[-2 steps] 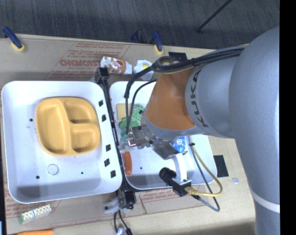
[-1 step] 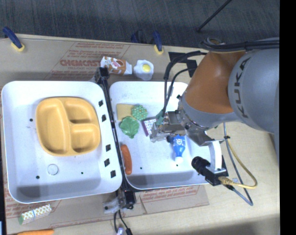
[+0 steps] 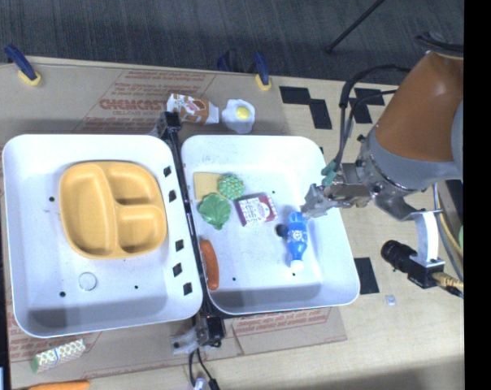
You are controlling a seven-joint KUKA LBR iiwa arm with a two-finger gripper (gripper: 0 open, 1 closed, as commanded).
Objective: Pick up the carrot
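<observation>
Left bin [image 3: 18, 218]: yellow divided tray [image 3: 113, 208]. Right bin [image 3: 335, 275]: carrot [image 3: 210, 263] lower left, blue bottle [image 3: 296, 236], maroon packet [image 3: 255, 210], green items. Gripper [image 3: 317, 201]: finger state indeterminable. Cardboard [image 3: 140, 96] lettering illegible.

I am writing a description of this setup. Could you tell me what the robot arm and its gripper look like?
The arm is thick and rounded: a broad orange band sits above a grey wrist section. Black cables loop beside it. The gripper is a small grey metal assembly with a little teal-green part near its base.
</observation>
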